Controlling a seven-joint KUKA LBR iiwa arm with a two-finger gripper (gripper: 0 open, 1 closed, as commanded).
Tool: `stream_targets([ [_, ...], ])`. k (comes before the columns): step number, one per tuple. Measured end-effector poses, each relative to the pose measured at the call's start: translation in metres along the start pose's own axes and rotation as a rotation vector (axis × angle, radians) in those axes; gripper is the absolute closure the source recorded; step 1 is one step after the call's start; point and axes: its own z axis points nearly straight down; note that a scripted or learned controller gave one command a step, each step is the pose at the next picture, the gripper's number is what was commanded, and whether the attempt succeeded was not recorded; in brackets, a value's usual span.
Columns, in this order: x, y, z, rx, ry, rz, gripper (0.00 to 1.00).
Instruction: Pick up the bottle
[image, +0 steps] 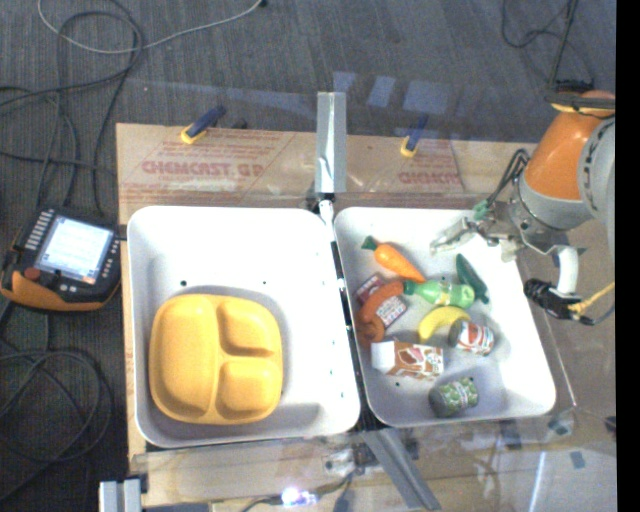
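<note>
Gripper (452, 237) fingers spread apart, holding nothing, over far right of right bin (540, 375) | green bottle (440, 293) lies mid-bin, nearer and just left, beside banana (442, 322)

Dark grey carpeted floor (250, 50) surrounds a brown cardboard-covered worktop (220, 165), with thin black cables (60, 90) looping across it. An orange-and-grey handheld control pendant with a lit screen (65, 255) lies on the floor left of the worktop. Light is even.
</note>
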Motion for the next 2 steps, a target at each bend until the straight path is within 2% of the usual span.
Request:
stream_targets([
  [1, 0.067, -0.053, -0.002, 0.056, 0.02, -0.364, 0.0],
  [2, 0.061, -0.055, 0.029, 0.009, -0.001, -0.321, 0.0],
])
